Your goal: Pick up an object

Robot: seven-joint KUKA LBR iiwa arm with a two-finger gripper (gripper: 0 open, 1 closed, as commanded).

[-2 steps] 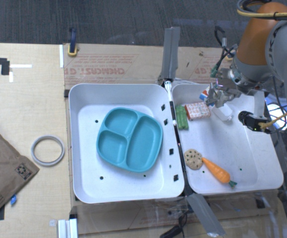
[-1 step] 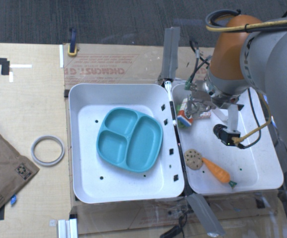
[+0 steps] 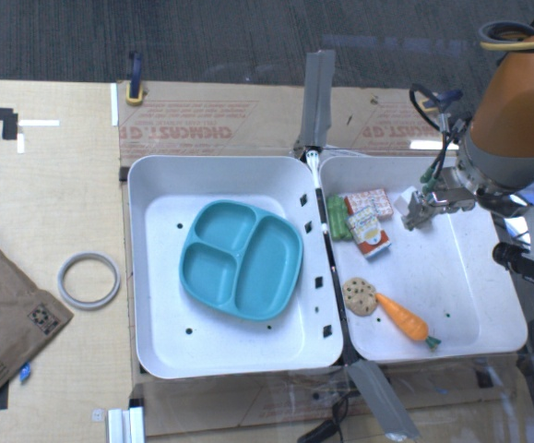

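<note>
Approach step: gripper [image 3: 421, 209] over right bin [image 3: 488, 340], holding nothing; finger opening cannot be told.
Next: descend onto juice box [image 3: 370, 218] just beside it, or carrot [image 3: 403, 317].

Red lettering on the cardboard sheet [image 3: 213, 118] behind the two bins reads upside down as "CHEMCAL" or similar, with the last letters unclear; a second red print further right is too blurred to read. The brown cardboard box [image 3: 4, 317] at lower left shows "BOX" and a small square code. Print on the small carton [image 3: 370, 218] is illegible.
</note>
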